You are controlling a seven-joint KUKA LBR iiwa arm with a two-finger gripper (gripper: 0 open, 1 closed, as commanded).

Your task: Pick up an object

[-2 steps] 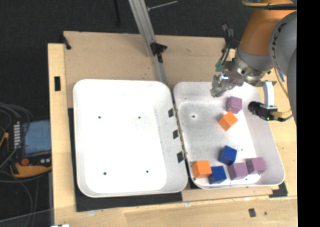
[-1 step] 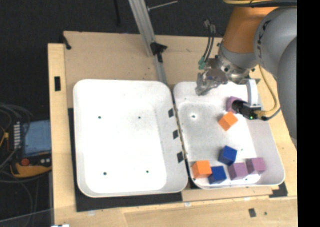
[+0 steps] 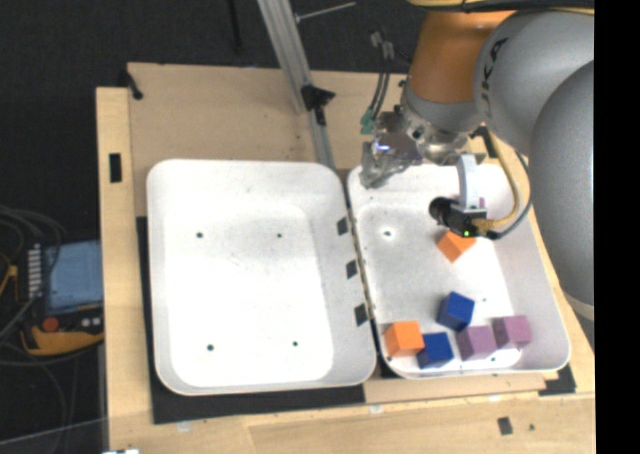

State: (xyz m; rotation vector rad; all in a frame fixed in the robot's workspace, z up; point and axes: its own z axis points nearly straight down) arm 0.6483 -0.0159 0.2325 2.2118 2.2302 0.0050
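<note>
Small matte cubes [image 3: 458, 309], smooth white bin [image 3: 400, 242]

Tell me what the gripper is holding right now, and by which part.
Nothing: the gripper hangs over the right bin's far-left corner, apart from the blocks.

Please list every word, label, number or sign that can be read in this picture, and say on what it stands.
"KU": dark letters on the grey arm, cut off by the arm's curve; the rest cannot be read.
Nothing can be read on the bins, the blocks or the bench.
</note>
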